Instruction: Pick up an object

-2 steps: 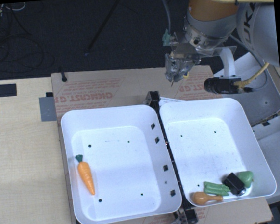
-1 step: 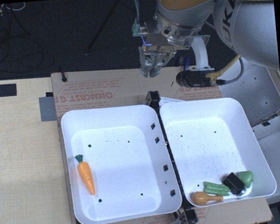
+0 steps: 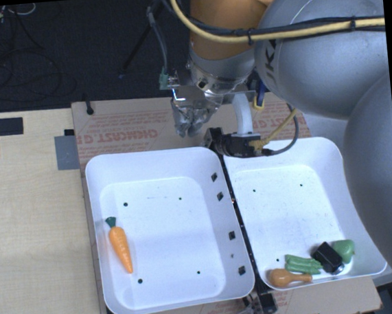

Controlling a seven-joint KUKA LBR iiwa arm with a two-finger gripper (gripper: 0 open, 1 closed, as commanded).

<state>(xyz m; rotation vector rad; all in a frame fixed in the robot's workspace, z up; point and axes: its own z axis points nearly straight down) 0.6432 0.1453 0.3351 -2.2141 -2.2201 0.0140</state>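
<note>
Light wood counter (image 3: 30,224) carries two shallow white bins side by side, dark floor with cables behind. Left bin (image 3: 148,166) holds one toy carrot (image 3: 120,248) near its left wall, lying lengthwise, green top toward the far side. Right bin (image 3: 334,157) has a cluster in its near right corner: orange pear-shaped toy (image 3: 287,277), green bean pod (image 3: 304,264), black block (image 3: 327,257) and a green piece (image 3: 344,247), all touching or just beside each other. Gripper (image 3: 191,122) hangs above the cardboard behind the left bin's far rim, well apart from every object; nothing sits between its fingers, and I cannot tell how wide they are. Pick not yet started. Best bet, in my judgement: the carrot, isolated with free room around it. Descend over its middle, fingers across the narrow width, and keep off the bin wall. The right corner cluster is crowded and risks a miss or a double grab.
</note>
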